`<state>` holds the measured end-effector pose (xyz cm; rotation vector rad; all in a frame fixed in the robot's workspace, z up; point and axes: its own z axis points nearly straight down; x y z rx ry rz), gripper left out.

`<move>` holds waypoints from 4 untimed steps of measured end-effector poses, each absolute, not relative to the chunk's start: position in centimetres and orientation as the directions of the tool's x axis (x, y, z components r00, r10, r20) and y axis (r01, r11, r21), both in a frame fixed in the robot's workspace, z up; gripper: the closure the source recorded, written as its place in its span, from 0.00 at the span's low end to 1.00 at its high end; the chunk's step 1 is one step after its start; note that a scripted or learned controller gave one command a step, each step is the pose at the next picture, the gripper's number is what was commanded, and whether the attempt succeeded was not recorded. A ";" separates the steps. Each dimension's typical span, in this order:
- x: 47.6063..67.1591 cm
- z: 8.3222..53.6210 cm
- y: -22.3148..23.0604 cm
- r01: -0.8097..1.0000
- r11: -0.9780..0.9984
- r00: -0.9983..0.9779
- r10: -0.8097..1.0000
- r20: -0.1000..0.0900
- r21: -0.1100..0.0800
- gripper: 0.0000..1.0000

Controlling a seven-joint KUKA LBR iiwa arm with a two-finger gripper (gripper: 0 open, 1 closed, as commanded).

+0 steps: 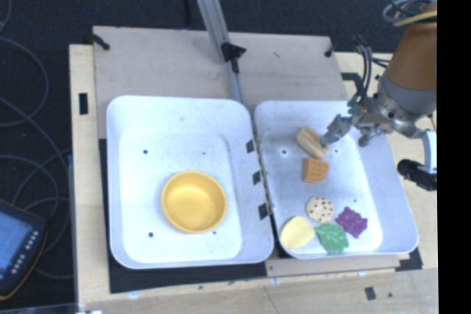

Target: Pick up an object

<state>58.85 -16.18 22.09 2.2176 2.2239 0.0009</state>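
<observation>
Pincer (346,126) (fingers indistinct) beside tan block (311,142)

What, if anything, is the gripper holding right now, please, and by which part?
Nothing visibly: the two-finger gripper hangs over the right white bin, beside the tan wooden block, with no object seen between its fingers.

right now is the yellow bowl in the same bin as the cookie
No, the yellow bowl sits in the left bin, while the cookie lies in the right bin.

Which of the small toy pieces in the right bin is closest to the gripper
The tan block, uppermost in the right bin, right beside the gripper; the rest lie lower down.
</observation>
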 end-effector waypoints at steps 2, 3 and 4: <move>59.1 17.3 -17.2 1.000 -0.001 0.001 1.000 -0.002 -0.003 0.00; 59.3 12.7 -16.5 1.000 0.001 -0.001 1.000 -0.001 -0.003 0.00; 59.3 9.9 -16.6 1.000 -0.003 0.003 1.000 -0.002 -0.002 0.00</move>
